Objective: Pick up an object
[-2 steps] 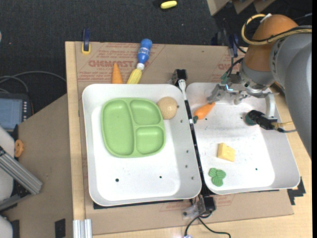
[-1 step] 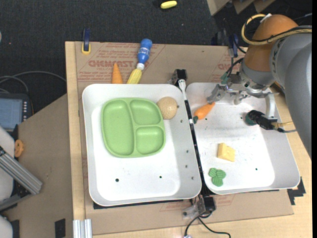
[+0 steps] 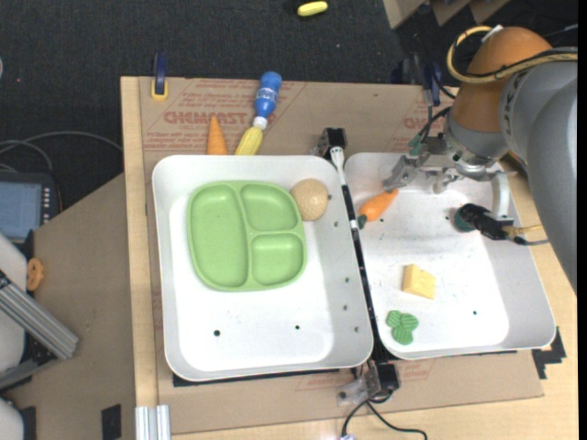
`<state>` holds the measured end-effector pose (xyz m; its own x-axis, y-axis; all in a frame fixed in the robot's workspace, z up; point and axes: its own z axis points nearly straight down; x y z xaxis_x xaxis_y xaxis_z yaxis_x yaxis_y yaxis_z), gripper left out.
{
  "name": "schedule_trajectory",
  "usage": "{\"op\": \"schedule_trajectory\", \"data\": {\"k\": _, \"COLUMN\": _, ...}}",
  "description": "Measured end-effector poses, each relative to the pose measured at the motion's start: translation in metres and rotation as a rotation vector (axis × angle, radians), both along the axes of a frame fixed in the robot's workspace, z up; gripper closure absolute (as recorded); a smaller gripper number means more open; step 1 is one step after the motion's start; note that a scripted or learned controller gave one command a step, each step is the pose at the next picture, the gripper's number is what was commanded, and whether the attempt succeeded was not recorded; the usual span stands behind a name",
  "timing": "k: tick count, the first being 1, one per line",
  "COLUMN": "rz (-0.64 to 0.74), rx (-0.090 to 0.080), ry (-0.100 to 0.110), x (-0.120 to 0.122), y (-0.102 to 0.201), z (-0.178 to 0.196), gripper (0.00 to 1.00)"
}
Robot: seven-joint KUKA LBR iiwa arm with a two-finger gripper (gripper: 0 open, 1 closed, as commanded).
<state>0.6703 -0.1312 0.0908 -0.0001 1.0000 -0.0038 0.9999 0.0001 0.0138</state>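
- The gripper [image 3: 397, 178] hangs over the far left part of the right bin [image 3: 514, 324], reaching in from the right on the grey arm [image 3: 541, 117].
- Its tip is just beside the upper end of a small carrot [image 3: 375, 206]. I cannot tell whether they touch.
- From this slant I cannot tell whether the gripper is wide or narrow, and nothing can be seen held in it.
- The carrot lies tilted in the right bin, close to the wall shared with the left bin [image 3: 183, 337].
- A yellow cheese wedge [image 3: 419, 281] lies near the middle of the right bin, well apart from the carrot.
- A green leafy piece [image 3: 401, 326] lies near that bin's front edge, just in front of the wedge.
- In the left bin sits a green divided plate [image 3: 220, 236], with a tan ball [image 3: 311, 198] touching its far right corner.
- Behind the bins, on the bench [image 3: 303, 108], lie an orange cone [image 3: 215, 137], a corn cob [image 3: 249, 140] and a blue-and-white bottle [image 3: 267, 96].
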Motion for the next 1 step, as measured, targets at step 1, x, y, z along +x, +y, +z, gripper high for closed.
{"op": "schedule_trajectory", "data": {"k": 1, "rz": 0.0, "rx": 0.0, "ry": 0.0, "x": 0.0, "y": 0.0, "z": -0.0001, "gripper": 0.0}}
